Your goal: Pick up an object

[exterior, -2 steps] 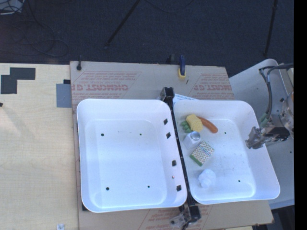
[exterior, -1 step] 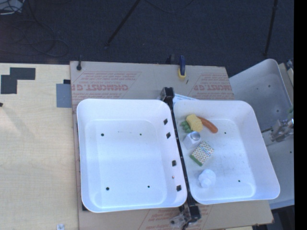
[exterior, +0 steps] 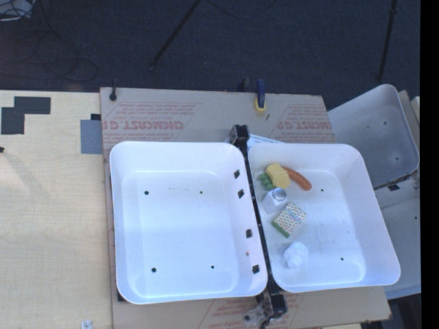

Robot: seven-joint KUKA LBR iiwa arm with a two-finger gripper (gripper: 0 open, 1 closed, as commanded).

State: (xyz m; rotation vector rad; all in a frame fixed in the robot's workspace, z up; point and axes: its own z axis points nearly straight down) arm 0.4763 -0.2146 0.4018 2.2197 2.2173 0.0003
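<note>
The toy corn cob [exterior: 278, 175] beside the toy carrot [exterior: 299, 179] looks light, rigid and smooth; pinch across its middle. The gripper's state: cannot tell.

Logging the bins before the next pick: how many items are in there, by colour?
Yellow: 1, corn
Orange: 1, carrot
Green: 1, small piece
White: 2, cup and lump
Patterned green and yellow: 1, box
Total: 6, all in the right bin
</note>
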